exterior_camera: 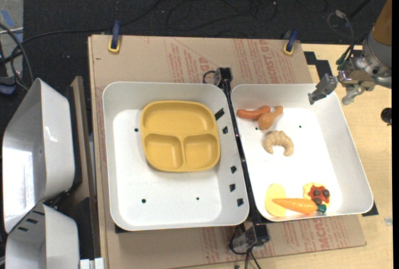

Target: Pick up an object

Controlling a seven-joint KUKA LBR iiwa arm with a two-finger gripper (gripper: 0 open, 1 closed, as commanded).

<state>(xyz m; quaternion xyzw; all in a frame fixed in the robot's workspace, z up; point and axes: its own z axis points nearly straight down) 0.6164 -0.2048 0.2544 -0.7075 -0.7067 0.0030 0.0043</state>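
Hovering at the two o'clock corner of the right bin (349, 137), the gripper (335, 88) has its fingers apart with nothing between them. Nothing is lifted yet; the whole pick remains. Candidates in that bin: sausage (253, 113) at eleven o'clock, croissant (278, 142) near centre, carrot (295, 204) on a yellow slice (275, 196) at six o'clock. The left bin (124, 137) carries a yellow divided plate (181, 136)

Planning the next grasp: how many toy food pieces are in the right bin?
5. A hot dog and drumstick at the top, a croissant mid-bin, and a carrot beside a pizza slice at the bottom. None looks hidden.
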